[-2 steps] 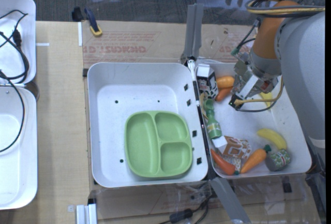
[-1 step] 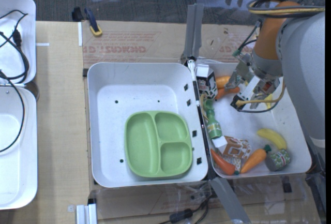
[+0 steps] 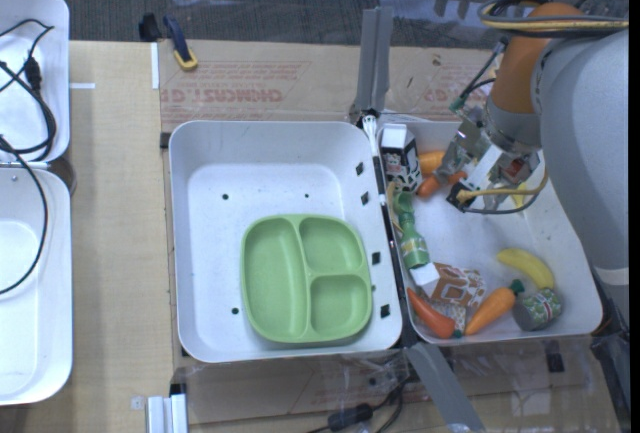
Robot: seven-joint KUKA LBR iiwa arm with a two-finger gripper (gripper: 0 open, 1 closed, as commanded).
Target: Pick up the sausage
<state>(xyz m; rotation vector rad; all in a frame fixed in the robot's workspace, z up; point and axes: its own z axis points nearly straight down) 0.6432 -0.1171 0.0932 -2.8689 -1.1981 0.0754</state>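
The sausage (image 3: 430, 314), a reddish-orange curved piece, lies at the near left corner of the right bin (image 3: 575, 231), beside a brown patterned box (image 3: 457, 285). My gripper (image 3: 465, 173) hangs low over the far part of the same bin, well away from the sausage. It is just right of two small orange pieces (image 3: 430, 162) by the milk carton (image 3: 399, 157). Nothing is visibly held.
In the right bin also lie a green bottle (image 3: 408, 231), a carrot (image 3: 490, 309), a banana (image 3: 527, 267) and a dark green lump (image 3: 537, 309). The left bin (image 3: 200, 221) holds a green divided plate (image 3: 305, 277). The arm's bulk covers the right bin's right side.
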